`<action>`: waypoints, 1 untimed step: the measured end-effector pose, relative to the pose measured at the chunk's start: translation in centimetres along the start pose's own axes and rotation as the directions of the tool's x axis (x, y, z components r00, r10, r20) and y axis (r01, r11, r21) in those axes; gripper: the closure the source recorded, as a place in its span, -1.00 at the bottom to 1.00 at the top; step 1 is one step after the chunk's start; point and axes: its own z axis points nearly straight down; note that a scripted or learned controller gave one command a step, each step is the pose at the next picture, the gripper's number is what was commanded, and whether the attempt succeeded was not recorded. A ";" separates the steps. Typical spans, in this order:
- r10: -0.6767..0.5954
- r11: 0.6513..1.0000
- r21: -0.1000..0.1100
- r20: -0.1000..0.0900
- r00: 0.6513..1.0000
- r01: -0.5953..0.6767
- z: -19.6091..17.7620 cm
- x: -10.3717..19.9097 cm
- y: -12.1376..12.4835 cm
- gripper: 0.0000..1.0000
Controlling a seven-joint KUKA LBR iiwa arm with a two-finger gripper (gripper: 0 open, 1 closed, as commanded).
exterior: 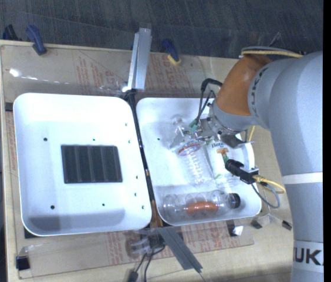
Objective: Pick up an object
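camera view: arm (283, 98) bent over, maybe touching bottle (193, 157).

Left bin (30, 122): white, with a dark grey ribbed rectangle (91, 163) at centre and small black dots around it. Right bin (154, 122): white. Arm (289, 98): pale grey, orange band (236, 90) above the wrist, black lettering low on the body. Upright-lying bottle (196, 160): clear plastic, red-orange ring near its neck. Second bottle (201, 203) along the near wall: clear, orange-red patch inside, dark cap. Table (66, 63): tan board, faint red printed markings. Clamps (35, 38): blue. Floor (154, 4): dark grey carpet.
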 end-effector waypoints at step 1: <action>-0.004 1.000 -0.001 0.001 1.000 0.004 -1.2 0.0 0.1 1.00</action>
